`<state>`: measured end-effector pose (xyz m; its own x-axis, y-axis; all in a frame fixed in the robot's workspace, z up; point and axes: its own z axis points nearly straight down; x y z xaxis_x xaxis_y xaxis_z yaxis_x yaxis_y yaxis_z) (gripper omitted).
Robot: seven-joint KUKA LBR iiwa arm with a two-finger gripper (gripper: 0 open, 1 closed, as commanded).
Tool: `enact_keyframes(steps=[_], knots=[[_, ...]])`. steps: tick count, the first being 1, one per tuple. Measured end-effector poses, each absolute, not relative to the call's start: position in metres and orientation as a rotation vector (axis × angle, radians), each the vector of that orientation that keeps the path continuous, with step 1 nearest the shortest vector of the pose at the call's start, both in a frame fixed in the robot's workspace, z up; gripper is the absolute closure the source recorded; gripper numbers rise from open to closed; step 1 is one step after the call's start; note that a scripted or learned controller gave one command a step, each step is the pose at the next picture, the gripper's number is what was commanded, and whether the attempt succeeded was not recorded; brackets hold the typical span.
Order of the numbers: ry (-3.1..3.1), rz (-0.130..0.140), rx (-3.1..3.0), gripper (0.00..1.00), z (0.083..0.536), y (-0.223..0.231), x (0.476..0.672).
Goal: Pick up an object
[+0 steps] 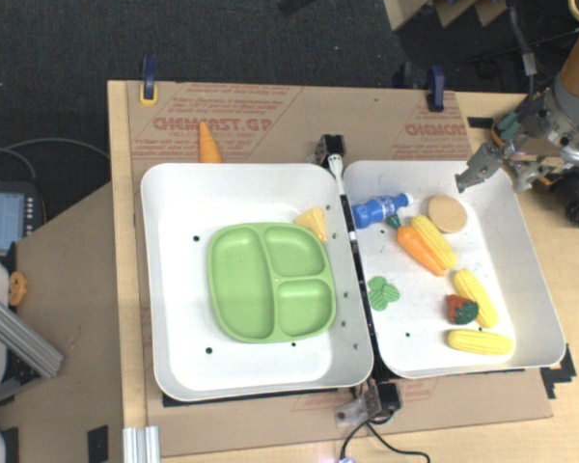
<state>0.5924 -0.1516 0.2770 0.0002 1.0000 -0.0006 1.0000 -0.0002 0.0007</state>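
Two bins: left bin [164, 287] and right bin [531, 287], side by side on the bench, touching along the middle seam, so a pick can come from either.
Left bin load: green divided plate [270, 283] lying flat in the middle, compartments bare; yellow wedge [312, 222] just beside its upper right corner.
Right bin load: blue bottle [376, 209] on its side at the upper left; tan disc [448, 213] near the top; carrot [422, 249] and corn cob [433, 240] lying side by side, touching; green leafy piece [381, 293] near the left wall; second corn cob [474, 295] against a red piece [459, 308]; third corn cob [480, 341] near the bottom edge.
Stray item: orange carrot [208, 144] on the cardboard beyond the left bin, outside both.
Gripper [481, 170]: over the upper right rim of the right bin, reaching in from the right, well above the toys; nothing seen between its fingers; open or closed not discernible at this angle.
Likely reason for the pose: parked at the bin's edge, leaving the contents unobstructed for the camera.
Task stage, judged: not yet begun; every candidate lying loose.
Easiest target, judged: tan disc, nearest the gripper and standing clear of its neighbours.
Risk, judged: carrot and cob pressed together, hard to separate with two fingers.
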Motion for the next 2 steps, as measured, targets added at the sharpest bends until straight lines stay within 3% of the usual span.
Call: enact_keyframes(steps=[1, 2], knots=[[2.226, -0.008, 2.230, 0.00, 0.182, -0.156, 0.558], [2.222, -0.004, 2.227, 0.00, 0.079, -0.170, 0.553]])
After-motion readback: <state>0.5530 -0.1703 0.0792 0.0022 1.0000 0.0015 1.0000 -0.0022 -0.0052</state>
